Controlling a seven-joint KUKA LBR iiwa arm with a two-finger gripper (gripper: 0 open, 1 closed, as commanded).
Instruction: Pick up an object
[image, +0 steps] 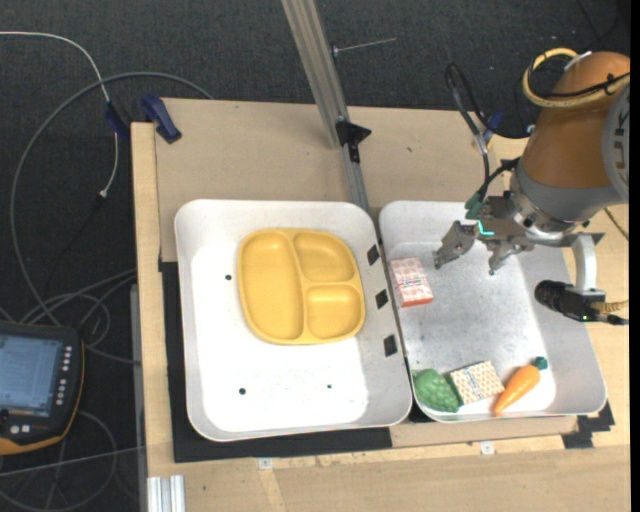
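Grey pincer (467, 251), mine, spread wide and holding nothing, above the right bin's (560, 345) far edge; pink box (411, 281) near its left edge. Nothing lifted; descent, grasp, lift remain.

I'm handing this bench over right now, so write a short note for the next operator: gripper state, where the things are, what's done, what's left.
Gripper: open, holding nothing, hovering over the far part of the right bin.
Right bin: small pink-and-white box near the left wall; green toy, patterned packet and toy carrot along the near edge.
Left bin: yellow divided tray.
Done: nothing picked up.
Left: descend on one object, probably the box as nearest, close and lift.
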